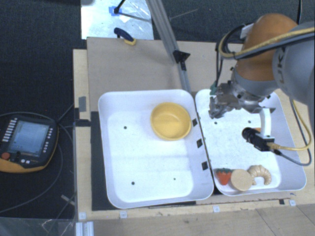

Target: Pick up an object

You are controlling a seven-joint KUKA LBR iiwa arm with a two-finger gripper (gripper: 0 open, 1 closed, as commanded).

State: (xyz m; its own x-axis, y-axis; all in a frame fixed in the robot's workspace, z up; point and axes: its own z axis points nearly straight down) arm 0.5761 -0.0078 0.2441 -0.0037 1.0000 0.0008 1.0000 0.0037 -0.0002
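A yellow bowl [171,121] sits in the left bin [128,181], near its far right corner. In the right bin [290,181], along the near edge, lie a red strawberry-like toy [224,176], a tan round disc [241,180] and a beige croissant-shaped piece [261,173]. My gripper [215,113] hangs over the far left part of the right bin, apart from all of these. Nothing shows between its tips.
A black cylindrical part with a yellow cable [256,138] hangs off the arm over the right bin. A slanted metal pole [167,33] crosses the back of the bench. A teach pendant [27,141] lies on the floor at left.
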